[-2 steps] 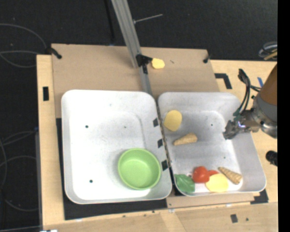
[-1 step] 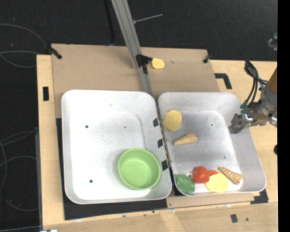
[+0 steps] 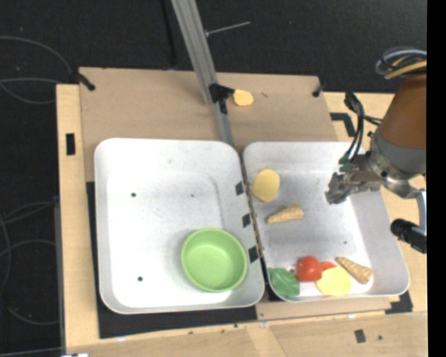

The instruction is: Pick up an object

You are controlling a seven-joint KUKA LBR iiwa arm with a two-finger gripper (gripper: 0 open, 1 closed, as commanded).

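- The grey arm's two-finger gripper [image 3: 339, 190] hangs over the right white bin [image 3: 312, 158]; whether it is wide or narrow cannot be told.
- A tan ridged cone [image 3: 285, 215] lies just left of it, a pale yellow round piece [image 3: 266, 185] farther left.
- Near edge: green leaf-shaped piece [image 3: 283, 281], red tomato-like toy [image 3: 309, 268], yellow lump [image 3: 334, 282], second cone [image 3: 354, 268].
- The left white bin [image 3: 149, 169] holds a green plastic bowl [image 3: 214, 259].

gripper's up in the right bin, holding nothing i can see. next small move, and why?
Probably shift the gripper left and down toward the cone. The cone lies alone on bare bin floor, nearest the gripper, while the other items crowd the bin's front edge.
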